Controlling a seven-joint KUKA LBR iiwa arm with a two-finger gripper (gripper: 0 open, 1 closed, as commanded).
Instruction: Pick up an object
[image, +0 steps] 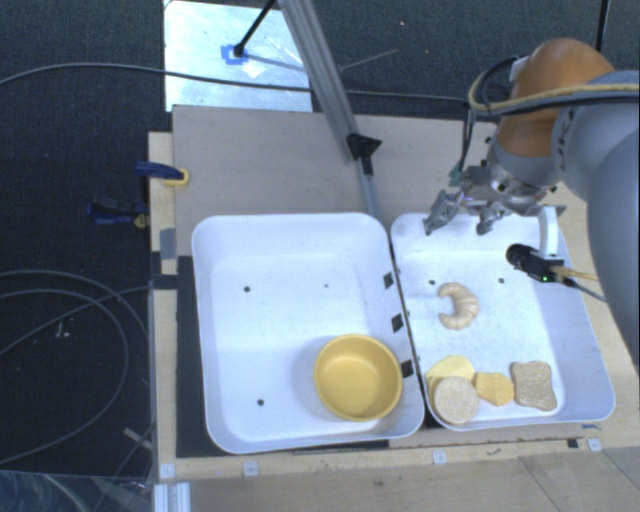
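The gripper (457, 226) hangs over the far end of the right bin (515, 320), its two fingers spread apart with nothing between them. All the small food items sit in this bin, on the camera's side of the jaws. Closest to them is a pale croissant (458, 305), lying alone on the bin floor almost straight toward the camera from the jaws and clear of both fingers. Well past it, along the bin's near wall, four pieces lie in a row. A round biscuit (456, 401) overlaps a yellow slice (448, 368) (whether that slice is cheese or something else I cannot tell). Just to the right of the biscuit is a small yellow cracker (494, 388), and beside that a slice of toast (534, 385), which is the piece farthest to the right of the jaws. The left bin (280, 290) lies to the left of the jaws and holds a single thing: a yellow bowl (358, 376), upright with its mouth up, in the near right corner, well apart from the gripper. The two bins touch along their shared edge, which runs toward the camera just left of the jaws.
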